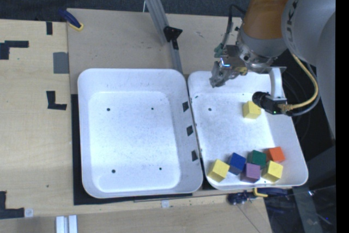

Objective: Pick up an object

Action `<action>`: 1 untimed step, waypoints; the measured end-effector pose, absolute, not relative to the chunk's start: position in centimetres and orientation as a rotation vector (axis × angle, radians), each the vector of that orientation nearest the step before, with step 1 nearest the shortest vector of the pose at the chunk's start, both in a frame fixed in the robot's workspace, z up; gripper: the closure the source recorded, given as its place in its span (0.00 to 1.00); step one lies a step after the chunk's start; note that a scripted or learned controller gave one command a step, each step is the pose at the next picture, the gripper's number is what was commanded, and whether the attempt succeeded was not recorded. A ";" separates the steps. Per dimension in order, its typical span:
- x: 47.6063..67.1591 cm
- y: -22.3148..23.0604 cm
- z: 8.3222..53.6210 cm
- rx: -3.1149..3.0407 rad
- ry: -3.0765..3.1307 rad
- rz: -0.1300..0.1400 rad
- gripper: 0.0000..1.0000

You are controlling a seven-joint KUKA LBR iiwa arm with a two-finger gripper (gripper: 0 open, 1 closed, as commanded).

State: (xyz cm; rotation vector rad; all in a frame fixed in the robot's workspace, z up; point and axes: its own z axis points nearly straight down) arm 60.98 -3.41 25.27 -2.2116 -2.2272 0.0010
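My gripper [218, 78] hangs over the far left corner of the right bin [229, 123], fingers pointing down. Nothing shows between the fingers. A lone yellow cube [251, 110] lies in the right bin, to the right of the gripper and nearer the camera. Along the bin's near edge sits a cluster of cubes: yellow [219, 170], blue [237, 162], purple [252, 172], green [257, 159], orange [276, 154] and another yellow [274, 171].
The left bin [131, 133] stands beside the right one, their rims touching. A slanted metal pole [155, 5] crosses the bench behind the bins. A black cable connector [267, 102] hangs near the lone yellow cube.
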 end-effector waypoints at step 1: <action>60.8 2.5 23.6 -2.211 -2.227 0.002 1.00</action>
